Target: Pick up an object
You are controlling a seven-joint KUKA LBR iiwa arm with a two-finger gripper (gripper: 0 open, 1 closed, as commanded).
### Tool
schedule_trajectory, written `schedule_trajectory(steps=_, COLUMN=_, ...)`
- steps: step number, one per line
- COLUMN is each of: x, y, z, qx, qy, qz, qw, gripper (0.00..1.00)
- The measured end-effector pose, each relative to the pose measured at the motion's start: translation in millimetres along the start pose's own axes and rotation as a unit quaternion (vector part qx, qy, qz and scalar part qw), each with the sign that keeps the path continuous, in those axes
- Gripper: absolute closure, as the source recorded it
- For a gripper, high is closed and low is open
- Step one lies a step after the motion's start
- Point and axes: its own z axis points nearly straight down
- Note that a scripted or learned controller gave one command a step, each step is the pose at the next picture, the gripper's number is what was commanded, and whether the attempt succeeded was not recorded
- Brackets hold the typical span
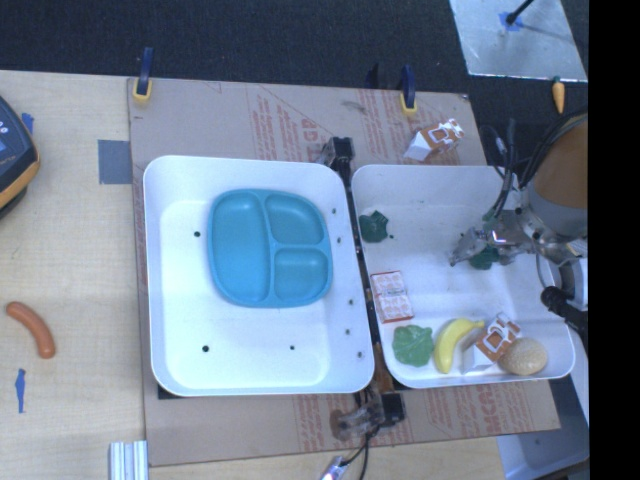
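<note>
Pincer [478, 250] sits low in the right bin [430, 183], toward that bin's right wall, its metal fingers angled leftward around a small dark green piece [484, 259]; the green shows right at the fingertips, but whether it is truly clamped or merely lies beneath them I cannot tell, nor whether the fingers are spread or pressed together. Taking the right bin as the landmark: a second dark green lump [374, 226] lies near its upper-left corner, a red-and-white packet [390, 296] against its left wall, and along its near edge stand a light green lump [413, 345], a banana [455, 343], a small carton [495, 337] and a tan roll [524, 356], crowded close together. Beyond the bin's far rim another carton [434, 141] rests on the cardboard. Left of it, the left bin [170, 268] holds a blue tray [270, 248], and farther left a sausage [32, 329] lies on the worktop [60, 248]. To do this step well, I judge the fingers should close squarely on the green piece, then rise straight up, slowly, since so small and probably soft a thing could slip or be nudged toward the wall. Staying clear of the near-edge cluster keeps the lift clean.
</note>
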Motion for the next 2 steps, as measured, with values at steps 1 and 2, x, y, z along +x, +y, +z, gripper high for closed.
schedule_trajectory(steps=1, x=37, y=63, z=-2, qx=-0.002, qy=0.0, qz=0.0, qw=1.0, gripper=0.0)
schedule_trajectory(steps=2, x=-1, y=61, z=-2, qx=-0.002, qy=-0.001, qz=0.001, qw=1.0, gripper=0.0)
